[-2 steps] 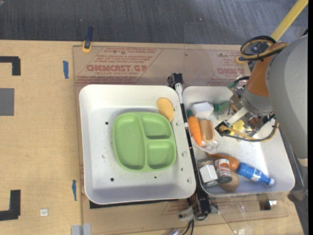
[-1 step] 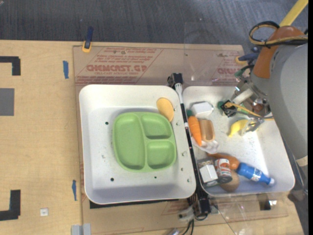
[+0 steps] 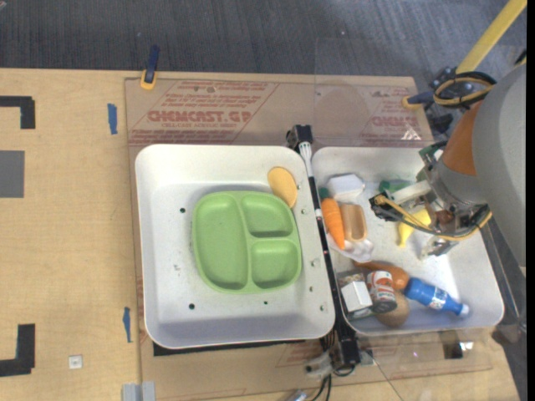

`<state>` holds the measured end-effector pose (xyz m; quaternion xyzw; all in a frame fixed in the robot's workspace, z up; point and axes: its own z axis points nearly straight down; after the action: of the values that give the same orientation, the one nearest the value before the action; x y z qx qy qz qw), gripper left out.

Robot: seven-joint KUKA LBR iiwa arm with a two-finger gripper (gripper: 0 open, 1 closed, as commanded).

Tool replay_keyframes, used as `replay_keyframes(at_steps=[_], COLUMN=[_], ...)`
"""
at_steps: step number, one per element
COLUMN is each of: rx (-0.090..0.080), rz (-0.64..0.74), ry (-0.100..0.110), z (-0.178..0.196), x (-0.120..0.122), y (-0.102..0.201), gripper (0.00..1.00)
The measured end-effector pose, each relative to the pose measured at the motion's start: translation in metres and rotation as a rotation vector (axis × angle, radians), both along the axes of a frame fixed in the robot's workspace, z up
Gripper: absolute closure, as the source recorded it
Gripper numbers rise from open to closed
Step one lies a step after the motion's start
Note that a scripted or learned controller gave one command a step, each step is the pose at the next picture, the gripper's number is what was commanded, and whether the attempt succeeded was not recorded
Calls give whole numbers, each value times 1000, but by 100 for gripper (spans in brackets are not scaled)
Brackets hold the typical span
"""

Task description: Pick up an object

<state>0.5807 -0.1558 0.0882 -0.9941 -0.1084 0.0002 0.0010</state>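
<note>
Two shallow white bins sat side by side on a brown tabletop [image 3: 67, 249]. The left bin [image 3: 159, 307], at the frame's centre, held a green divided tray [image 3: 247, 241] lying flat, with a yellow-orange oval object [image 3: 284, 185] near the bin's upper right corner, just beside the tray.

The right bin [image 3: 481, 282] held a loose clutter. An orange carrot-shaped piece [image 3: 333, 218] and a hot dog toy [image 3: 354, 224] lay touching near its left wall. A white block [image 3: 345, 185] sat above them. Lower down lay a small can with a red label [image 3: 383, 286] and a blue bottle [image 3: 435, 297] on its side.

The grey arm with its orange band [image 3: 460, 144] reached in from the right edge. The tool [image 3: 430, 220] hung low over the right bin's upper right part, among yellow and black cables. Whether it was apart or together could not be told.
</note>
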Motion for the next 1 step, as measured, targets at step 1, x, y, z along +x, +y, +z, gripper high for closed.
replay_keyframes(at_steps=[1], rx=[-1], rz=[8], ry=[1], z=[12], x=[1], y=[0], gripper=[100])
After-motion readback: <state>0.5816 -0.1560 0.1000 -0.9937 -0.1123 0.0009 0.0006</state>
